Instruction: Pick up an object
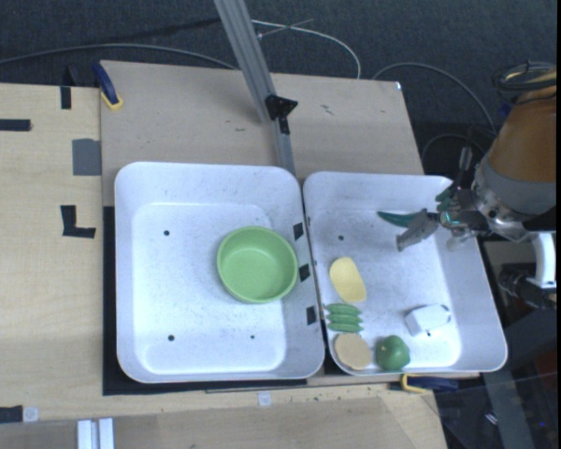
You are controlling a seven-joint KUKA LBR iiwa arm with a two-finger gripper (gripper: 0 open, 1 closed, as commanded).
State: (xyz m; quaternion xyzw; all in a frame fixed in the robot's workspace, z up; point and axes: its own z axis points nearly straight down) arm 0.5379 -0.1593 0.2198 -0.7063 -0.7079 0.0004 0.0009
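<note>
Even, soft light; slightly blurry, faint shadows

no legible text or labels

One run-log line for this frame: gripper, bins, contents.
gripper: over right bin, jaws open, holding nothing | right bin: yellow piece, green ridged piece, green ball, white object | left bin: green bowl

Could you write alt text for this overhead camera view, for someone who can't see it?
A robot gripper reaches from the right over the right bin, its fingers spread and holding nothing. That bin holds small yellow, green, tan and white objects; the left bin holds a green bowl.
</note>
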